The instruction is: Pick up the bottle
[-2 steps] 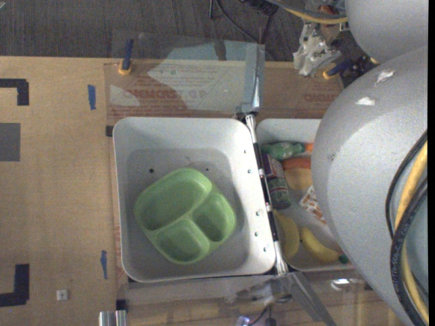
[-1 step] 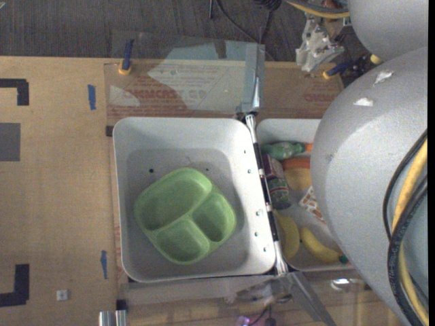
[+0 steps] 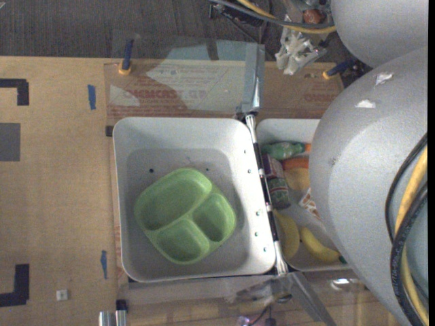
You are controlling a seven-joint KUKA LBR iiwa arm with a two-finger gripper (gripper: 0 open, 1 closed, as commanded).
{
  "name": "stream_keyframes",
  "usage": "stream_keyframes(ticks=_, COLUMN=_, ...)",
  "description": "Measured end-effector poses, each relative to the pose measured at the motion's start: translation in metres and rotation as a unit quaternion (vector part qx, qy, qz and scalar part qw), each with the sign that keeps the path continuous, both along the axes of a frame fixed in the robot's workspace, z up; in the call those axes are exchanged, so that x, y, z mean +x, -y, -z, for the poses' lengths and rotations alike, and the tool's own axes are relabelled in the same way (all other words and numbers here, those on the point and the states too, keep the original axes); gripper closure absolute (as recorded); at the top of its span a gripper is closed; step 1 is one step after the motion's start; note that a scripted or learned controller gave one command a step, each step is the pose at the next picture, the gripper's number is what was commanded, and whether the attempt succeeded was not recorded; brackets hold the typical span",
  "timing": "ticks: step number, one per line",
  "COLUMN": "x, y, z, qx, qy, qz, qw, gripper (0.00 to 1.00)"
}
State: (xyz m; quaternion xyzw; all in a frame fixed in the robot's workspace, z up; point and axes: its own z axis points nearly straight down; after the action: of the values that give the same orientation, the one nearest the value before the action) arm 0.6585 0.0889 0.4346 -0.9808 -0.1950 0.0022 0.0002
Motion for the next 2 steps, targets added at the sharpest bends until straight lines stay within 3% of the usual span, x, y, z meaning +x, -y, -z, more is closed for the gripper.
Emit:
stream_keyframes(ticks=1, x=-0.0020, y=-0.0539, z=-0.0003, qx=0.0004, qy=0.003, qz=0.098, qw=0.9952, gripper=1.00)
stream_keyframes(ticks=2, x=-0.0012, y=-0.0518, z=-0.0099, qx=0.0008, qy=0.003, qz=0.100, qw=0.9950, gripper=1.00)
